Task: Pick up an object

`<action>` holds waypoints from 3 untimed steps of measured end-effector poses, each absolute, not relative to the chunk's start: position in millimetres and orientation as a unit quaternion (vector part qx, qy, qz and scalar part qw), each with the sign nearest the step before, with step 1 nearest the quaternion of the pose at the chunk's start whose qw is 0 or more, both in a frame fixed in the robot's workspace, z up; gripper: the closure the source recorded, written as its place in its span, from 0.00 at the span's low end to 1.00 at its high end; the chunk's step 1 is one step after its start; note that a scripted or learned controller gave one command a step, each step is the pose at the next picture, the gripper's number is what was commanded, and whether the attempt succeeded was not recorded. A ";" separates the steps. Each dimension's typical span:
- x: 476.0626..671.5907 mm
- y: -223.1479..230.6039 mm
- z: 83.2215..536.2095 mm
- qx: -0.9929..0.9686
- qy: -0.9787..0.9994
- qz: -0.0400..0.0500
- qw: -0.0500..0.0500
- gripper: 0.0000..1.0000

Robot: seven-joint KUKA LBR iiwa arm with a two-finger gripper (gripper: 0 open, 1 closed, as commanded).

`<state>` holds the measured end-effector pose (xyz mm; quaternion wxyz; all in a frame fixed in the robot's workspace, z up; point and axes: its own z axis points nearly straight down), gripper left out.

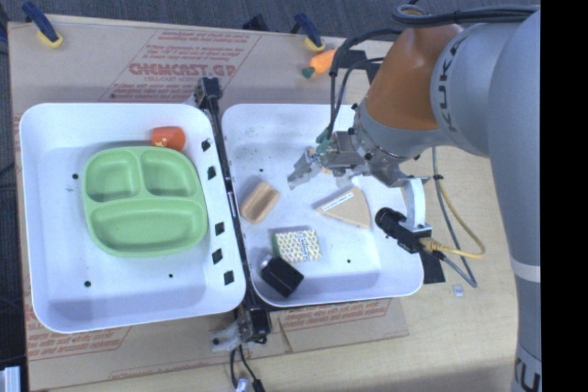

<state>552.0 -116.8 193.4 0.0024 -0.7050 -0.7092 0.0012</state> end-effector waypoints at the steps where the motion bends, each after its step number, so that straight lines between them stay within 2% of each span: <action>1: 477.8 -97.7 94.1 -0.729 -0.685 -0.001 -0.001 0.00; 2: 480.2 -95.3 105.3 -0.726 -0.687 -0.003 0.000 1.00; 3: 479.5 -152.3 95.3 -0.637 -0.770 -0.003 -0.003 1.00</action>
